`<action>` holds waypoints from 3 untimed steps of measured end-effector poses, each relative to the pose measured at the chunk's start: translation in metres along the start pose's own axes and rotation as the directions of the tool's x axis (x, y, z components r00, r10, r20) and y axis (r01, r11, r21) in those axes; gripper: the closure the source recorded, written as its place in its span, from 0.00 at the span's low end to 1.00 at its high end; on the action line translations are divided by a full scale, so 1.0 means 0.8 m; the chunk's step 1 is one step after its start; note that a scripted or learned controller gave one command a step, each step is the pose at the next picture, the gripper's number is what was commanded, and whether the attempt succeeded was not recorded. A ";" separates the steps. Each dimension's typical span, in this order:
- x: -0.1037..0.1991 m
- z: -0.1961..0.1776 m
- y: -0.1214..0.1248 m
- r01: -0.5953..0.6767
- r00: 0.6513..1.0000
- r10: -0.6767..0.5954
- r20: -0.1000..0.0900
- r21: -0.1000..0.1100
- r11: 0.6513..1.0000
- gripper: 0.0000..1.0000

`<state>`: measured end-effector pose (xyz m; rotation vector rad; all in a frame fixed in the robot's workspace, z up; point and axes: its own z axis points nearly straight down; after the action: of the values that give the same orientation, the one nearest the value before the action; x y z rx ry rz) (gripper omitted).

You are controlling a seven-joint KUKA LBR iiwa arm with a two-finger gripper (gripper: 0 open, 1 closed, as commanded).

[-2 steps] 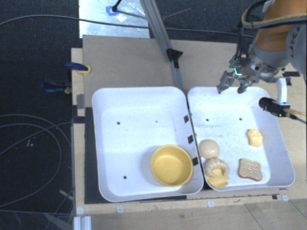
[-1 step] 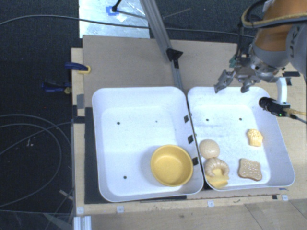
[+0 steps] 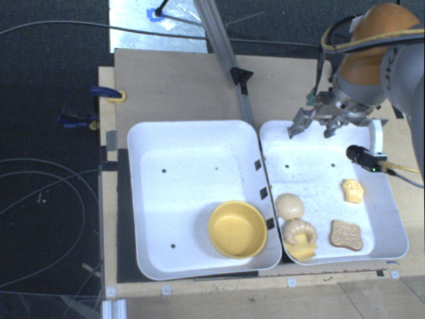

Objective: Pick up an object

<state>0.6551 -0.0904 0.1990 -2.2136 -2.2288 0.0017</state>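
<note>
The gripper (image 3: 311, 126) is held spread and empty above the right bin's (image 3: 397, 234) far end. The food pieces (image 3: 298, 231) are clustered well apart, at its near end. A closure here would likely catch nothing.

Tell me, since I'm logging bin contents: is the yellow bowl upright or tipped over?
Upright. The yellow bowl sits in the left bin with its round rim facing up and its hollow inside visible, with nothing in it.

glossy yellow plastic bowl (image 3: 238, 228)
</note>
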 end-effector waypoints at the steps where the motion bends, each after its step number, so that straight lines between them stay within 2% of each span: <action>1: 0.008 0.076 0.003 0.001 1.000 -0.001 -0.001 0.002 1.000 0.00; 2: 0.008 0.139 0.002 0.000 1.000 0.000 0.000 0.002 1.000 0.00; 3: 0.008 0.121 0.005 0.001 1.000 -0.001 0.000 -0.005 1.000 1.00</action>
<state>0.6589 -0.0840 0.1023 -2.2155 -2.2320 -0.0036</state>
